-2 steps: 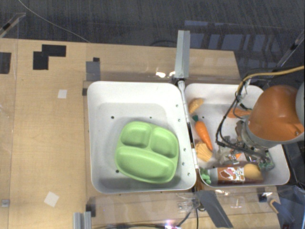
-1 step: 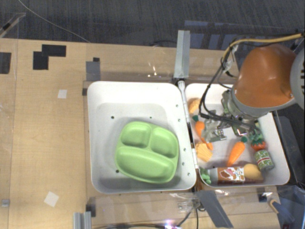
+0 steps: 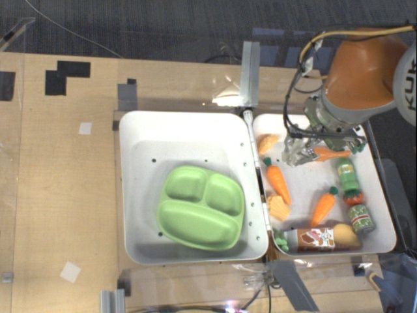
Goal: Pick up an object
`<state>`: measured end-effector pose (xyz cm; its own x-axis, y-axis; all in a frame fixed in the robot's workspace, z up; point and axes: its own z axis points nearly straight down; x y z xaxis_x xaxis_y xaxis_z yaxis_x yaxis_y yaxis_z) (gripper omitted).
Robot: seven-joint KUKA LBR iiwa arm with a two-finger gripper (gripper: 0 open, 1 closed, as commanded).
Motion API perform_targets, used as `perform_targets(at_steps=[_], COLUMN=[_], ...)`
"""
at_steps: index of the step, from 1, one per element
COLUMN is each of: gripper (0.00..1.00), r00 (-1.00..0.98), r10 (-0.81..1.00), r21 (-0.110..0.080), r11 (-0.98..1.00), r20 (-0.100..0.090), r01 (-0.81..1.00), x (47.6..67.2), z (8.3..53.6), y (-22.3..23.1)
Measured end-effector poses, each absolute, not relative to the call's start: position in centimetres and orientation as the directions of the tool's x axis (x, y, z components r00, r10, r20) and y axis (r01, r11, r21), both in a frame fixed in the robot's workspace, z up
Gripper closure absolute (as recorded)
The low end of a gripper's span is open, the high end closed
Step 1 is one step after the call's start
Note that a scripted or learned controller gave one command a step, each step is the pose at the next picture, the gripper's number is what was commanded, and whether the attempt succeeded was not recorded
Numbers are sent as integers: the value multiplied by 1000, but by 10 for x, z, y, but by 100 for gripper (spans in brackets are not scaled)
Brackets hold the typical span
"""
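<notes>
Gripper (image 3: pixel 301 150) low over the back of the right bin (image 3: pixel 386 208), arm reaching in from the right. It hangs just beside an orange carrot (image 3: pixel 333 153) lying crosswise at the bin's far end; the metal of the wrist hides part of that carrot. Jaws: cannot tell how far apart they stand, nor whether anything sits between them; the view is too cluttered there.

Step in hand, by my reading: the approach or the closing on a target, not yet a lift. Nothing seen raised off the bin floor. Likely target is the crosswise carrot, touching or nearly under the jaws. Next move would call for a firm close across the carrot's narrow body, then a straight lift clear of the bin wall; a round tapering thing may slip sideways.

Count, right bin:
- carrots, three: the crosswise one, one near the left wall (image 3: pixel 279 182), one near the middle (image 3: pixel 323 207)
- small bottles, two: a green one (image 3: pixel 347 177) and one below it by the right wall (image 3: pixel 361 218)
- one brown sauce bottle (image 3: pixel 324 237) lying along the front wall
- two pale yellowish pieces: one at back left (image 3: pixel 266 143), one by the left wall (image 3: pixel 279 208), kind unclear

Left bin (image 3: pixel 140 135): one green divided plate (image 3: pixel 201 207), three compartments.

Both bins sit side by side on the wooden surface (image 3: pixel 58 194).
</notes>
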<state>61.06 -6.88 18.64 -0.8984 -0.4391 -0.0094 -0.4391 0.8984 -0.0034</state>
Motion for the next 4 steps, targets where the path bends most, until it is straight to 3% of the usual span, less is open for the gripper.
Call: perform_targets(at_steps=[1,2,3,4], gripper=[100,100,100,100], r00=[-887,-498,-144,-343], r10=[-462,-867,-990,-939], r21=[-7,-6,-7,-18], r11=[887,498,144,343], r20=[-8,-6,-1,-4], r01=[-462,-867,-990,-939], x=[670,671,583,568], z=[209,138,141,267], y=[-157,-168,-206,-152])
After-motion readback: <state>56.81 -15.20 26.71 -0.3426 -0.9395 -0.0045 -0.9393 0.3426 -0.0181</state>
